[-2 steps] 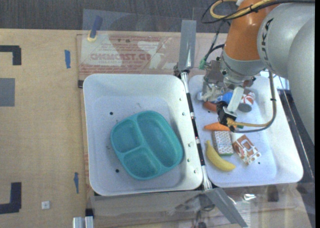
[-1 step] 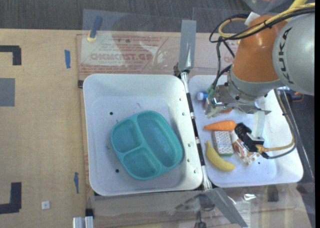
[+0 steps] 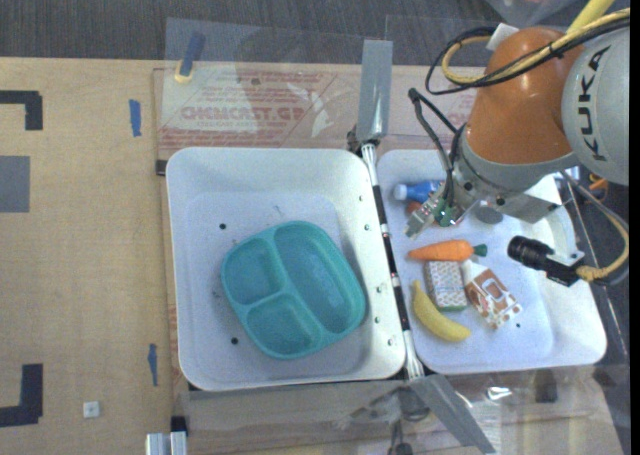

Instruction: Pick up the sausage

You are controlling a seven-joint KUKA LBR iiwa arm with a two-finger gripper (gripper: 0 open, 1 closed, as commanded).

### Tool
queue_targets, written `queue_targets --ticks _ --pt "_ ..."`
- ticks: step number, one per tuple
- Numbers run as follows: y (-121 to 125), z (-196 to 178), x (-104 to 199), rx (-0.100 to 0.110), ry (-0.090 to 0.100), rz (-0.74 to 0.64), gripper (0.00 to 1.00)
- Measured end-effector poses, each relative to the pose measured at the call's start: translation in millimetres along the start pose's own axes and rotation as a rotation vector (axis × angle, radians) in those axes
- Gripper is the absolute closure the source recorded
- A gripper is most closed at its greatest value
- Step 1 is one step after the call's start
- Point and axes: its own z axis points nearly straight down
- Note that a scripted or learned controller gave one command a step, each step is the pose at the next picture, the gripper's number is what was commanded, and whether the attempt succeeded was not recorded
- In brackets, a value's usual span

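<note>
The arm's orange wrist [image 3: 518,93] hangs over the back of the right bin [image 3: 575,343] and hides much of it. My gripper [image 3: 442,211] points down at the bin's back left, just above an orange carrot [image 3: 442,251]. Near the bin's middle lies a small reddish-brown and white piece [image 3: 492,298]; it may be the sausage, but I cannot tell for sure. It is well in front of the gripper and apart from it. Nothing shows in the gripper's hold.
A yellow banana [image 3: 438,313] and a tan waffle-like block [image 3: 445,283] lie at the right bin's front left. A blue item [image 3: 418,190] sits at its back left. A black cylinder [image 3: 532,254] juts out right of the gripper. The left bin [image 3: 200,183] holds a teal divided plate [image 3: 292,288].
</note>
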Motion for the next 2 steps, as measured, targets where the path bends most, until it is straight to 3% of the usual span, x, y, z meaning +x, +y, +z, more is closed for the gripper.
queue_targets --ticks 1,2 --pt "-59.3 4.7 27.6 0.0 0.0 0.06 1.0" --pt "-59.2 -5.4 25.6 -0.003 -0.002 0.064 1.0"
